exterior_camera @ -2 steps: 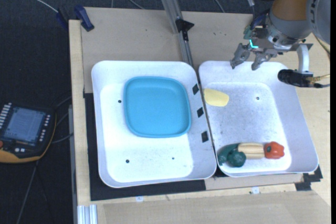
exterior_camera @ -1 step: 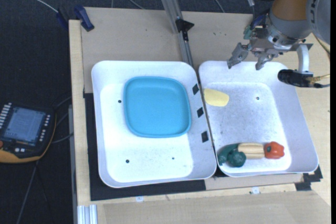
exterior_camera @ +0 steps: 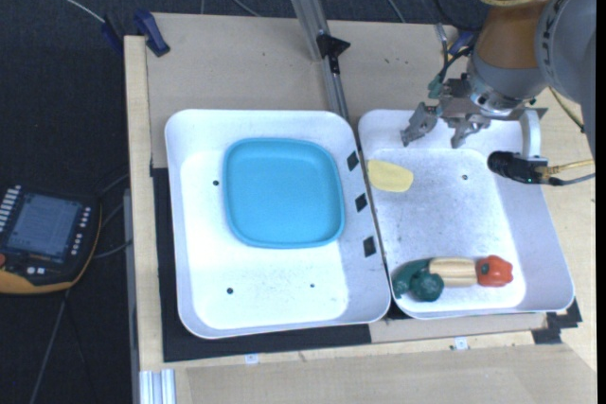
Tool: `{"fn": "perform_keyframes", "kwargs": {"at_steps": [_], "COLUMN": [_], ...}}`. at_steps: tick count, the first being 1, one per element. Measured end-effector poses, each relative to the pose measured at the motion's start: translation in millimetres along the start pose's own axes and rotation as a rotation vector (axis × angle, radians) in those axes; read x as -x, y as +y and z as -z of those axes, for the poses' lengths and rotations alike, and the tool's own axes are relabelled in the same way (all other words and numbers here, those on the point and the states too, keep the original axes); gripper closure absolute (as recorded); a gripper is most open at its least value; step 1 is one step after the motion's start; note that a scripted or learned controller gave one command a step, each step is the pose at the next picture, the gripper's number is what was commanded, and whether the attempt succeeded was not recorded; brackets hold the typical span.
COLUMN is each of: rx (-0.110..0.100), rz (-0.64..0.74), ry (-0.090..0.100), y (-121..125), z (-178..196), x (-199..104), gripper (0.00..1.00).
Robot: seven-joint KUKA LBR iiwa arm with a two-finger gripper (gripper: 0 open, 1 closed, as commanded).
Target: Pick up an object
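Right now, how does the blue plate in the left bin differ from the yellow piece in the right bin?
The blue plate is large and square with rounded corners; the yellow piece is small and oval. The plate lies in the middle of the left bin; the yellow piece lies at the left wall of the right bin, near the end effector. Both lie flat, each apart from other things.

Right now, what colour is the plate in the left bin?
Light blue plate, seen in the camera view.

Smooth glossy plastic is noted on the turquoise plate [exterior_camera: 282,192] and both white bins [exterior_camera: 189,203]. The bench [exterior_camera: 237,52] is seen as matt pale wood.
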State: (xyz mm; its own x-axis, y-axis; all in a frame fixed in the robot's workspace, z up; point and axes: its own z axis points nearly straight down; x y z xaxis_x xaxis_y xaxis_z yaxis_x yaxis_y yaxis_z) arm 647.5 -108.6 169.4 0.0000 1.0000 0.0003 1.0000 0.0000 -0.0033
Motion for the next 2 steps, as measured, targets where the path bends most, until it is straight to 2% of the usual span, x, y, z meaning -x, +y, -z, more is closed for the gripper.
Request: {"fn": "perform_keyframes", "kwargs": {"at_steps": [2], "rx": [0.001], "rz": [0.0], "ry": [0.0], "y": [-4], "z": [-75], "x": [5], "gripper": [0.0]}}
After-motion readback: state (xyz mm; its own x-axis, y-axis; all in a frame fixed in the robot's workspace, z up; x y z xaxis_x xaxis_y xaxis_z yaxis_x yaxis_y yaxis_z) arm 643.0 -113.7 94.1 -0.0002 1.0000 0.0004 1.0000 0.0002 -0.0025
